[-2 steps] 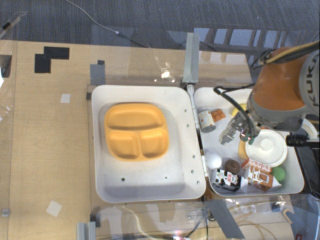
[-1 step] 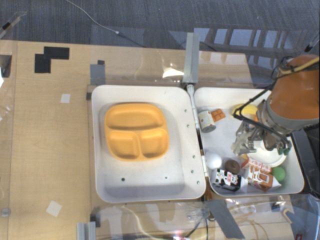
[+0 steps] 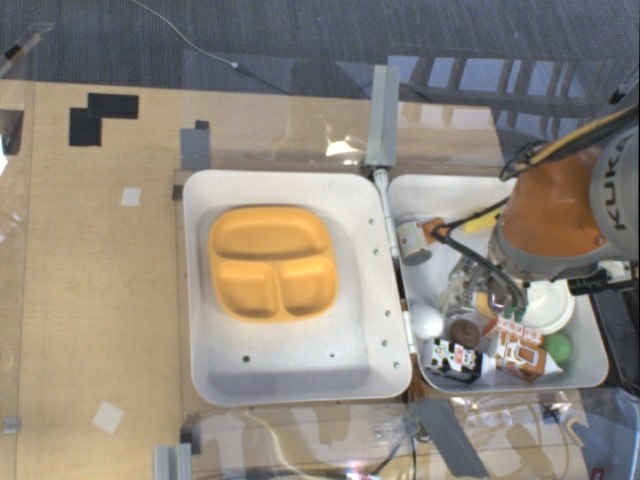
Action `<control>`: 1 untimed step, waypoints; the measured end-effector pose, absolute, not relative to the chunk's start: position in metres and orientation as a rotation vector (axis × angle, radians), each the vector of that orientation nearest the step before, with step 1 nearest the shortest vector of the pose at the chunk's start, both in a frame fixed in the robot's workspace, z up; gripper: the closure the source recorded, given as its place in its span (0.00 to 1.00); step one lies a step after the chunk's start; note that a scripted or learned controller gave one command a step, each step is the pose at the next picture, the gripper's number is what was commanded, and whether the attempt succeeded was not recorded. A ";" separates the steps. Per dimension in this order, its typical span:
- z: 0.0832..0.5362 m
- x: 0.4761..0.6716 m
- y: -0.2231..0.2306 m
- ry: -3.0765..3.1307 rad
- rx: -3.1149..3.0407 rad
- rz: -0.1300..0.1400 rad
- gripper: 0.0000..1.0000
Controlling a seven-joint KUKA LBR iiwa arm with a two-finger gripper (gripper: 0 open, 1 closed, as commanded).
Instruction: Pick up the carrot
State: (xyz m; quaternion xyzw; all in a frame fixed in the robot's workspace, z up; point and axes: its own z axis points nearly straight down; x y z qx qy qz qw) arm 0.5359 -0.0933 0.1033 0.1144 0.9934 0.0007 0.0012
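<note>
Two white bins sit side by side on the desk (image 3: 90, 298), the arm (image 3: 560, 208) over the right one.

The left bin (image 3: 370, 298) holds a yellow divided tray (image 3: 272, 262). In the crowded right bin (image 3: 420, 193), the tool (image 3: 478, 296) is low among the clutter; I cannot tell how far it is open or whether it grips anything. An orange tip (image 3: 433, 233), possibly the carrot, lies beside a grey cylinder (image 3: 411, 240) near the divider. A green ball (image 3: 558, 348) rests at the right.

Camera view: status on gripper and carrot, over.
Gripper low in right white bin, amid clutter. Small orange piece, possibly the carrot, lies apart by left wall. White round dish and printed packets crowd the gripper.
</note>
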 end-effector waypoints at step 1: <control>0.312 0.560 -0.125 3.101 0.342 -0.003 1.00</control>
